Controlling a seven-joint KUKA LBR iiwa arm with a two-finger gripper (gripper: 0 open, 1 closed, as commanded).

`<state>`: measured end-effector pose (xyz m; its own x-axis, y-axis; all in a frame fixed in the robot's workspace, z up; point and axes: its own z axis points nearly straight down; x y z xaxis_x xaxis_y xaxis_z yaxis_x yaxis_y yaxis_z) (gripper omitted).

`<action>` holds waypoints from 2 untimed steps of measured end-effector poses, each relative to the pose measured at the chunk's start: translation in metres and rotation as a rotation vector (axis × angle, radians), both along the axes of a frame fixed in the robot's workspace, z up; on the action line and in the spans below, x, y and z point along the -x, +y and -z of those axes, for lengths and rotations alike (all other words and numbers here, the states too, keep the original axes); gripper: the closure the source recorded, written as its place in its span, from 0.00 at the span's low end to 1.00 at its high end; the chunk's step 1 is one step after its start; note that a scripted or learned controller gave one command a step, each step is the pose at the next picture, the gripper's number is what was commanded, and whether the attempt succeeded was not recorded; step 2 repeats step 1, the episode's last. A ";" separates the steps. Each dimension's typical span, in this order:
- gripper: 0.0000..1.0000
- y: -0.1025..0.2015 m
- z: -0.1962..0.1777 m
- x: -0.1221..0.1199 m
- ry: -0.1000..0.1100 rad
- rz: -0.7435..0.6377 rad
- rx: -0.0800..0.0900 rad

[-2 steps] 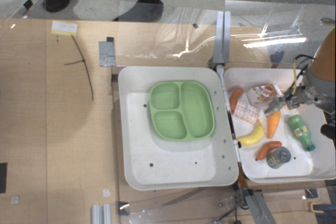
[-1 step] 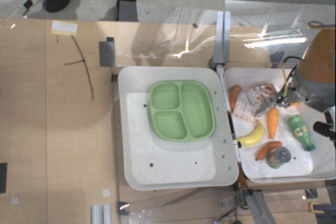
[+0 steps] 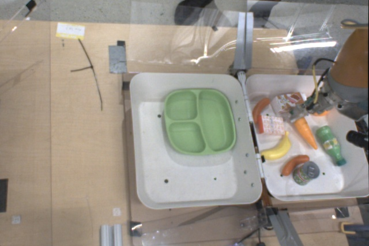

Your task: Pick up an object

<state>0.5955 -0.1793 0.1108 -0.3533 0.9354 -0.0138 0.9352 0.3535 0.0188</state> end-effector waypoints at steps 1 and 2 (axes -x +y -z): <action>1.00 0.063 -0.117 0.014 0.012 -0.217 -0.001; 1.00 0.063 -0.117 0.014 0.012 -0.217 -0.001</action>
